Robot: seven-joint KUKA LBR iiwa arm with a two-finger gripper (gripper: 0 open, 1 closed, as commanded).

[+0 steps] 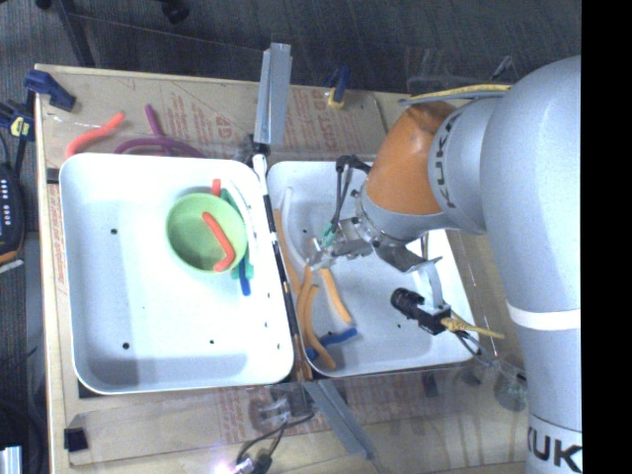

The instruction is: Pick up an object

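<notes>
Gripper state: I cannot tell how it is set from this slant. Going left to right: a green bowl sits in the left bin, red strip across it. In the right bin, orange-handled pliers lie at the gripper's six o'clock, long axis twelve-to-six, likely the target since the arm hangs nearest them.

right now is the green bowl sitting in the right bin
No, the green bowl sits in the left bin, with an orange curved piece lying in it, while the claw is over the right bin.
</notes>
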